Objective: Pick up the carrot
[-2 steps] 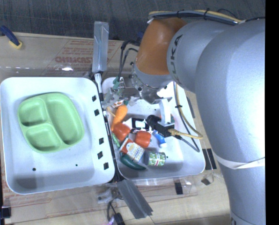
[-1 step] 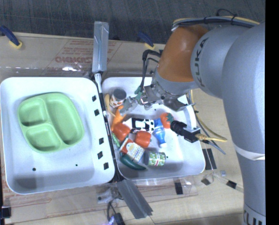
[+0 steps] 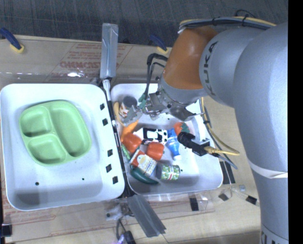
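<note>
**Two bins, side by side**

The left bin holds a three-compartment plate near its middle. The right bin holds a crowd of small items: a carrot against its left wall, a can toward the front, and a bottle between them. The arm reaches over the right bin's rear from the right.

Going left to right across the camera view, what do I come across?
Blue clamp → green divided plate in the left bin → grey divider bar → carrot → blue bottle → grey arm.
</note>
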Motion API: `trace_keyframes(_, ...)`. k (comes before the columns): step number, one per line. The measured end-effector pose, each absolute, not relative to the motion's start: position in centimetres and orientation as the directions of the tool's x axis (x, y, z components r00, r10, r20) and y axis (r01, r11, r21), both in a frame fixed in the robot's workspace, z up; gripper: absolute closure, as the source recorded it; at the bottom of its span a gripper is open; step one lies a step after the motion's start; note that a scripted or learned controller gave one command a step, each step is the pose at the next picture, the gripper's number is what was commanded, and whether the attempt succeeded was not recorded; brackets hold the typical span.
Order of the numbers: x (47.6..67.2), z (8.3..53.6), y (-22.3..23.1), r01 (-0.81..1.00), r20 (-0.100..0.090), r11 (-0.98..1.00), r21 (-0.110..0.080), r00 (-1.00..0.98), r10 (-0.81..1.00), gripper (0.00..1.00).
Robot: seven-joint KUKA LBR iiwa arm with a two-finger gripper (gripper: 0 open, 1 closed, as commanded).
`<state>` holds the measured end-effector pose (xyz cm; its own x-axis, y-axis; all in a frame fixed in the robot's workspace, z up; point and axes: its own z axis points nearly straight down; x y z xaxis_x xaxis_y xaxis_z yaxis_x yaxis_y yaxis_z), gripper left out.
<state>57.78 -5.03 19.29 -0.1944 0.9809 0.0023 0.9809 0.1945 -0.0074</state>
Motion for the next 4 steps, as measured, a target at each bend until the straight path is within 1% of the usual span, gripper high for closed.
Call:
trace_keyframes(1, 58.6, 9.4, -9.6, 0.983, 0.002, 0.186, -0.007, -0.186, 0.983, 0.00)
trace_keyframes(2, 63.6, 20.4, -15.2, 0.993, -0.001, 0.120, 0.002, -0.120, 0.993, 0.00)
trace_keyframes(3, 64.7, 16.5, -14.7, 0.960, 0.002, 0.279, -0.003, -0.279, 0.960, 0.00)
trace_keyframes(4, 64.4, 10.2, -16.5, 0.868, -0.011, 0.496, 0.012, -0.496, 0.869, 0.00)
